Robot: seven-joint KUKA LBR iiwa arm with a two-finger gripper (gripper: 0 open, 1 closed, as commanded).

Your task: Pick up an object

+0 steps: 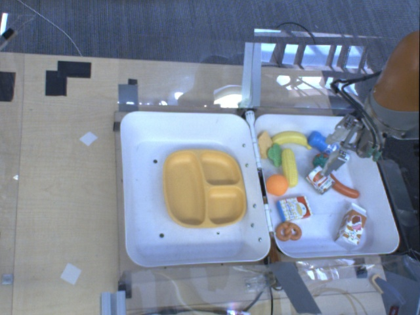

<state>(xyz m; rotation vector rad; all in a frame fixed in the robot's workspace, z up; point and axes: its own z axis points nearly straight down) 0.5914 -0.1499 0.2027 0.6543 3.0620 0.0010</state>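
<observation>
The right bin [377,205] holds several toy foods: a yellow banana [291,138], a blue piece [317,140], a green piece [274,155], a corn cob [289,167], an orange [277,185], a red-and-white can [319,180], a red sausage [344,189], a small snack box [293,209], a pretzel [287,230] and a milk carton [352,226]. My gripper [333,157] hangs low in the bin's upper right, just above and to the right of the can, beside the blue piece. Nothing is visibly held.
The left bin [141,176] carries a yellow divided plate [203,188]. A metal rack [315,54] stands behind the right bin. The arm's orange band [400,77] and cables sit over the right bin's far right corner.
</observation>
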